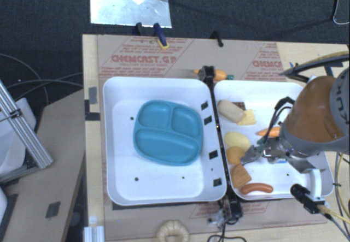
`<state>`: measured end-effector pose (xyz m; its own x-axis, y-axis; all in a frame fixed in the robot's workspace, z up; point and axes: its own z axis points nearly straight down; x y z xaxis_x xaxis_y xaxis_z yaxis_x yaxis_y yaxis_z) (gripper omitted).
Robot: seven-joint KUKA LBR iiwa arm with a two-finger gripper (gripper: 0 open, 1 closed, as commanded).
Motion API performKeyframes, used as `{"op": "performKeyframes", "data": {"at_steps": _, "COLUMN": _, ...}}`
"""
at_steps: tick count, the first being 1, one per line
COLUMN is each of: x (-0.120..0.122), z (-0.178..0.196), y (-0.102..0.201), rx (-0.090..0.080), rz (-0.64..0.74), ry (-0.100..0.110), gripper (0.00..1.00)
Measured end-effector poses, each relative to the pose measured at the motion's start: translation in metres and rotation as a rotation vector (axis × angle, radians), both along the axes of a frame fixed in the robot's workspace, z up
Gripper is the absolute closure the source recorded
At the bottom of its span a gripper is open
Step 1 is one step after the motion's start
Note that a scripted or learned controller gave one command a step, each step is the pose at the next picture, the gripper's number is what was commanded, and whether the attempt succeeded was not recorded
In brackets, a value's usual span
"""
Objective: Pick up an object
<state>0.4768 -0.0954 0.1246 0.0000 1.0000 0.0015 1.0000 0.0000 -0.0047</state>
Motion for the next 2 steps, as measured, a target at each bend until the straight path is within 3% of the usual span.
{"op": "performKeyframes", "data": {"at_steps": 1, "x": 0.003, "z": -0.038, "y": 0.002, "rx": 0.005, "rz": 0.003, "ry": -0.008, "gripper": 0.00}}
{"op": "performKeyframes", "data": {"at_steps": 2, "x": 0.007, "z": -0.024, "y": 0.002, "rx": 0.001, "rz": 0.004, "ry": -0.023, "gripper": 1.00}}
